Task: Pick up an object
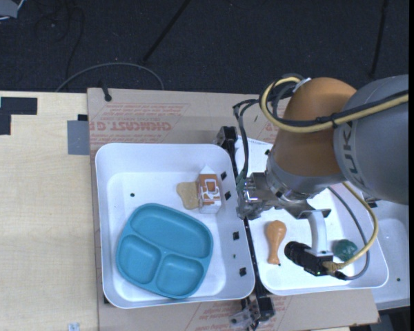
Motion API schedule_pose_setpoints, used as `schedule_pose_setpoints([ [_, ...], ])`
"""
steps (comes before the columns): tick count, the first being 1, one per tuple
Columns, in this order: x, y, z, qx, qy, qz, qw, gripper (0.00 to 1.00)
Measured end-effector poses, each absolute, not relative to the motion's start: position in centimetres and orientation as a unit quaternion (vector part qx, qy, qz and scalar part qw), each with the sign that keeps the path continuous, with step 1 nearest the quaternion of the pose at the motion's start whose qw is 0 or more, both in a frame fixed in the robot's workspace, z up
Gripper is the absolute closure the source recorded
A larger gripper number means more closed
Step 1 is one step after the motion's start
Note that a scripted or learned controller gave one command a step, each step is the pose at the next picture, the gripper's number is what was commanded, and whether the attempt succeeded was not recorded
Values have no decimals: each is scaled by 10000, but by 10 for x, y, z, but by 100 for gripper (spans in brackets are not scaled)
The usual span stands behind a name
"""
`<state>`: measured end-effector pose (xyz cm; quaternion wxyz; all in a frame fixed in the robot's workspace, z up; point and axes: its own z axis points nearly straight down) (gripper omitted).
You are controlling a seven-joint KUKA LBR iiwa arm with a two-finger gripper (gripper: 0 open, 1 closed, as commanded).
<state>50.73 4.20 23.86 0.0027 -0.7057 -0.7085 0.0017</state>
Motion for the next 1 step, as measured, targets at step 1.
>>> schedule_pose_setpoints([
  [1,501,87,244,-7065,-7077,12,13,100],
])
